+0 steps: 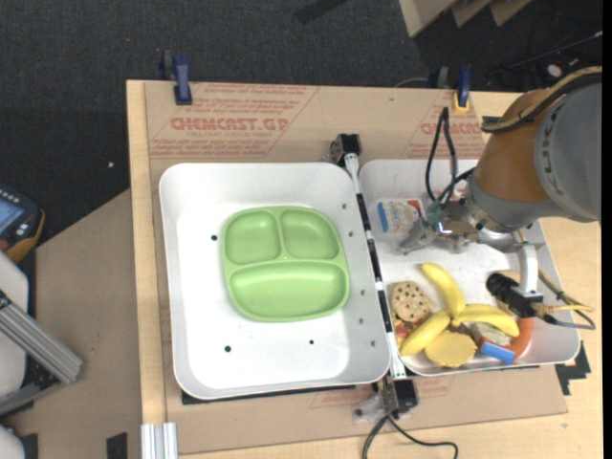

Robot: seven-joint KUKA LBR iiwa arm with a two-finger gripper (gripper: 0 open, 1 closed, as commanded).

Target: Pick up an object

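Gripper (pixel 422 238) hovers just above-left of the bananas (pixel 448 306)

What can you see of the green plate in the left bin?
The green plate looks like smooth pale-green plastic, a rounded rectangle with three compartments: two small ones at the far side, one wide one nearer the camera. It lies flat and upright on the left bin's floor, about the middle. Nothing lies on it.
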